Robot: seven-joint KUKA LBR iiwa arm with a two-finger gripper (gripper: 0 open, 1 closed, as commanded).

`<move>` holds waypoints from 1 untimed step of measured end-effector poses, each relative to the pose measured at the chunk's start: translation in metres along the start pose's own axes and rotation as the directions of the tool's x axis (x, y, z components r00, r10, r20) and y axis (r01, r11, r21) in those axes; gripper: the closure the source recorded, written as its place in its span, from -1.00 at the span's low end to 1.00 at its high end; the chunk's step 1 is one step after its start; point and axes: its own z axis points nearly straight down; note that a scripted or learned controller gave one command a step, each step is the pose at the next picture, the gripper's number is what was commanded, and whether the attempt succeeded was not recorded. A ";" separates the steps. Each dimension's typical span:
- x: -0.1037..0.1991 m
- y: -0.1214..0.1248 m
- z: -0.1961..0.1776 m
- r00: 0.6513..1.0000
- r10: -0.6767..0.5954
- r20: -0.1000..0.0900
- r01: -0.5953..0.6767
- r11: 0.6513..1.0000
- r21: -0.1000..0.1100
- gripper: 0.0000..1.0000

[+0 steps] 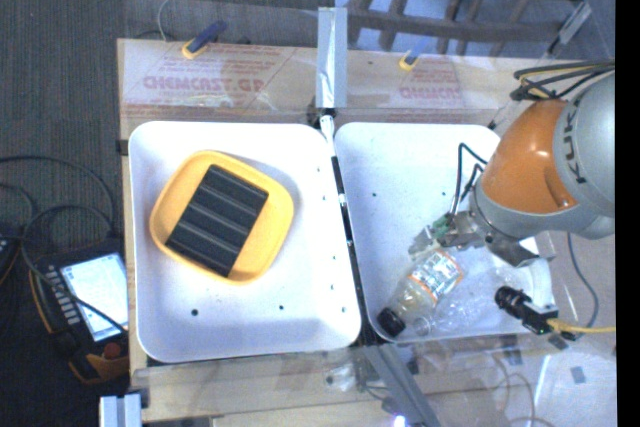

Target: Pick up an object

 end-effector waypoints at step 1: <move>-0.026 0.009 0.011 0.983 0.181 -0.005 -0.181 0.983 0.014 1.00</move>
